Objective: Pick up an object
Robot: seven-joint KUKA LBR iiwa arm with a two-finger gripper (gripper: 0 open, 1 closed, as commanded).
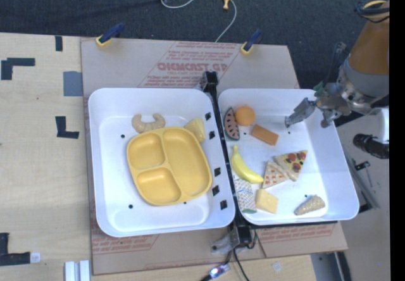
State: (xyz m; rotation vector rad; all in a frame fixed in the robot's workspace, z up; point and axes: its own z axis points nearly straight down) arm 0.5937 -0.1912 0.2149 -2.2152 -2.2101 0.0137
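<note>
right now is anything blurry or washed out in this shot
Camera view: light is even and soft, with faint shadows under the banana and yellow tray; the right bin rim looks bright but not blown out; the gripper is slightly soft.

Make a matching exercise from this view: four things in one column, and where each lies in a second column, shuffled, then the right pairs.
Things:
1. yellow divided tray
2. banana
3. watermelon slice
4. pizza slice

Places:
A. right bin, far end, close to the wall between the bins
B. left bin, filling its middle
C. right bin, middle, toward its outer side
D. right bin, near the wall between the bins, just past a cheese wedge

Pairs: 1-B, 2-D, 3-A, 4-C
</note>
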